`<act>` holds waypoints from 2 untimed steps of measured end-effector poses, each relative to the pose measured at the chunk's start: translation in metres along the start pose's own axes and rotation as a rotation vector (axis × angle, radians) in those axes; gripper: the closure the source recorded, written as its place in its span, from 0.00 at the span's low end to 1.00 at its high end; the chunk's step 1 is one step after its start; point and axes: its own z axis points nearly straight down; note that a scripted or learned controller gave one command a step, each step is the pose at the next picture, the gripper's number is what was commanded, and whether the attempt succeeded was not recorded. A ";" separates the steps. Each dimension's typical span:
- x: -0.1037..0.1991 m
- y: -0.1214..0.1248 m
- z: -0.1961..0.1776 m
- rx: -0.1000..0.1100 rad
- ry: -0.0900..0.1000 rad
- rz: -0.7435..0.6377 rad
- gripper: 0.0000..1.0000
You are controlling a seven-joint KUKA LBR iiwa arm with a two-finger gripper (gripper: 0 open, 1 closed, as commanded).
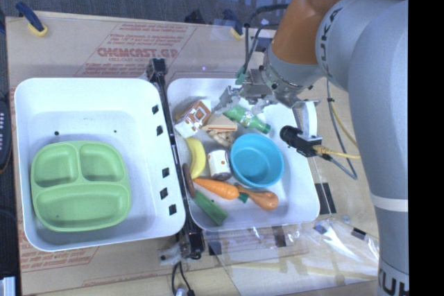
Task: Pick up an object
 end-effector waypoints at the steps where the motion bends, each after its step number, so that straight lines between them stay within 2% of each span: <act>1: -0.026 0.016 0.116 0.001 -0.002 -0.005 0.00; 2: -0.025 0.016 0.105 0.004 -0.004 -0.015 1.00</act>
